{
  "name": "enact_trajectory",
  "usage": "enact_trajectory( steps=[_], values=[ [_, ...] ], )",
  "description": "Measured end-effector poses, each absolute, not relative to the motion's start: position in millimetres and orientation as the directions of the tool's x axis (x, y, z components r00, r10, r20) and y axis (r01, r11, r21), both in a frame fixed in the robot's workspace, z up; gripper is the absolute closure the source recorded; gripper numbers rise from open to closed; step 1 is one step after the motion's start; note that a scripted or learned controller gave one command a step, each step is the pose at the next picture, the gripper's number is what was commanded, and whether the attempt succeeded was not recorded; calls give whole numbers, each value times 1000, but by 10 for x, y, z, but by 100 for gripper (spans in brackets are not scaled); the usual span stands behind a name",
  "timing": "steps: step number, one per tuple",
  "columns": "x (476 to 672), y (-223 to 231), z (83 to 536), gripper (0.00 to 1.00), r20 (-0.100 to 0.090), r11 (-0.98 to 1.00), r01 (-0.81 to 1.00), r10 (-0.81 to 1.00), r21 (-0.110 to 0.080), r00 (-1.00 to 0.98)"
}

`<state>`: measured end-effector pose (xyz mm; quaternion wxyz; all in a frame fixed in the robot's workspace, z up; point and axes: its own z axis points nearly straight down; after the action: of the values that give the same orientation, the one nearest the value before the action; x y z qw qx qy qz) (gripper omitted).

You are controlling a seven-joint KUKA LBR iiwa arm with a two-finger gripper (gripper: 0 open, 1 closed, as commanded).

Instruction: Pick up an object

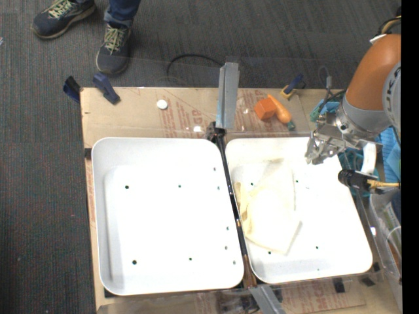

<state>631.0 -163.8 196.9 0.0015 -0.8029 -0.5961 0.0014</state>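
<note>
A cream-white cloth (272, 205) lies crumpled in the left half of the right bin (340, 254). My gripper (319, 154) hangs over the upper right part of that bin, to the right of the cloth and apart from it. Nothing shows between its fingertips. The grey arm with its orange band (373, 70) reaches in from the right edge.
The left bin (105, 175) sits beside the right one, with a grey metal post (228, 97) at the top of the divide. An orange tool (272, 108) and a blue clamp (293, 87) lie on the cardboard behind the bins. A person's feet (112, 44) stand at the far left.
</note>
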Motion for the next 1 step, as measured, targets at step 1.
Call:
enact_trajectory(
  steps=[1],
  values=[
    [6312, -1770, 866, 100, -1, -625, 780, 780, -5, 625]
  ],
)
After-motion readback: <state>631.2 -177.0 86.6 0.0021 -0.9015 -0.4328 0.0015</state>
